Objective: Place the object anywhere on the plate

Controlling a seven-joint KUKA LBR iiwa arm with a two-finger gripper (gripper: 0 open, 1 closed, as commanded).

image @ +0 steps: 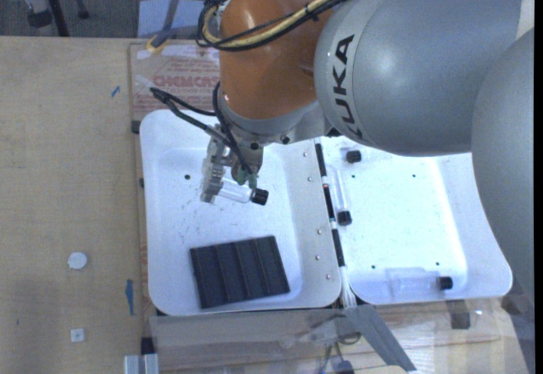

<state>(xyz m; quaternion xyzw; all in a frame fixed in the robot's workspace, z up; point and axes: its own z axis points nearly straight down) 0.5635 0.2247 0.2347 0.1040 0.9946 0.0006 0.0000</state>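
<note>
We see the gripper point(219, 184) over the smooth white left bin point(165, 194). We cannot tell if it is gripping or let go. A small clear tube point(237, 192) with a round black cap sits at its tip, poking right. Below the gripper lies the plate point(239, 270), dark, flat and ridged. Far right of the gripper, a second tube point(338, 198) lies in the right bin point(399, 211).

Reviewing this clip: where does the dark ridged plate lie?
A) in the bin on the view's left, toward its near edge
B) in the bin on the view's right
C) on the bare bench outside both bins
A: the dark ridged plate lies flat on the floor of the view's left bin, close to that bin's near rim.
</note>
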